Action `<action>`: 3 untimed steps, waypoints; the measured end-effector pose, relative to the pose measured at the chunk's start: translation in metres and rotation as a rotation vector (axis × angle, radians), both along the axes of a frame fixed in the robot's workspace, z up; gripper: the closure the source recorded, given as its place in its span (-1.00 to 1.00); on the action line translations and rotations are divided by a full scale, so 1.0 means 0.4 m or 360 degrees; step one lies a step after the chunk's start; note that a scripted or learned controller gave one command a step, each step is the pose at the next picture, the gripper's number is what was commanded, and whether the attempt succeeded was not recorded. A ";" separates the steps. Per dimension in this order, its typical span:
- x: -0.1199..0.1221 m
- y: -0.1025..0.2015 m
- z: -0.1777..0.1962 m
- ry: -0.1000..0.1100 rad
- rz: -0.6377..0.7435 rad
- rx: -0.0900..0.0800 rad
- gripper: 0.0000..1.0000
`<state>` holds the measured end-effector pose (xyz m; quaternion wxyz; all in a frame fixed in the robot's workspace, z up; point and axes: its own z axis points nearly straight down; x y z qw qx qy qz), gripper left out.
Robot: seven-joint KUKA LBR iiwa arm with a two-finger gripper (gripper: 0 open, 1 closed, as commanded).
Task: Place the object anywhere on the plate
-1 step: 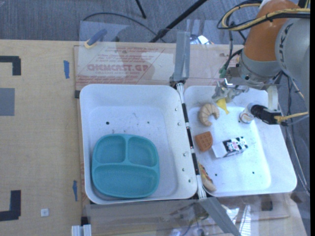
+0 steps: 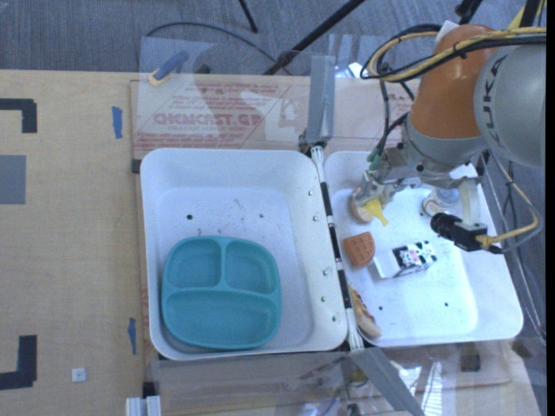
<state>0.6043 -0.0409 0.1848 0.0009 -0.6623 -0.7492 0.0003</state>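
Fingers [image 2: 375, 189] down on yellow object [image 2: 375, 210] in right bin [image 2: 486, 306]; grip unclear

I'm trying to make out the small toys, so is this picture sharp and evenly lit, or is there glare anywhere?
Camera view: light is soft and even, with faint shadows along the left bin walls; the teal plate reads clearly; the small objects in the right bin look slightly soft; mild glare on the clear sheet behind the bins.

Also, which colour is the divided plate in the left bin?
Teal, a blue-green; the plate shows best in the camera view.
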 end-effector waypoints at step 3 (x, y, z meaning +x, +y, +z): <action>-0.227 0.504 0.047 -0.0009 0.1230 0.0000 1.00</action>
